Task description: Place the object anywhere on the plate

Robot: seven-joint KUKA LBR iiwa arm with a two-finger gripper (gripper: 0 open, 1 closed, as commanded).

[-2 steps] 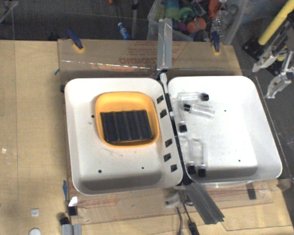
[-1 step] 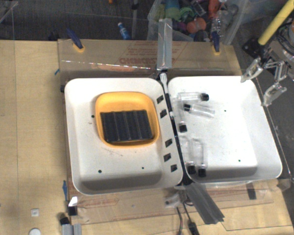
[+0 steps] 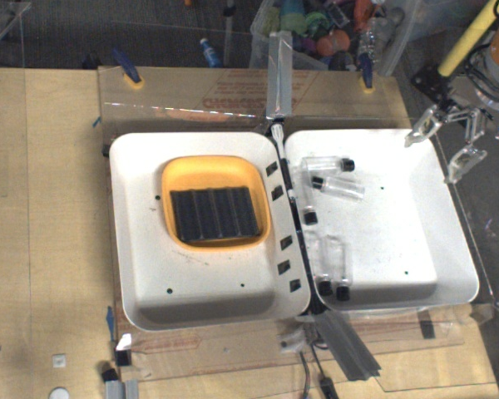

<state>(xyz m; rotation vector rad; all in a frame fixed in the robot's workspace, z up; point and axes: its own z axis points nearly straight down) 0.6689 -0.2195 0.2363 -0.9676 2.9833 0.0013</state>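
The gripper (image 3: 446, 144) hangs with fingers apart and empty above the right bin (image 3: 416, 223), where clear vials (image 3: 333, 177), probably light, slick plastic, want grasping across the barrel.

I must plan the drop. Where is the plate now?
The plate lies in the left bin, near its middle, with a dark ribbed block on it.
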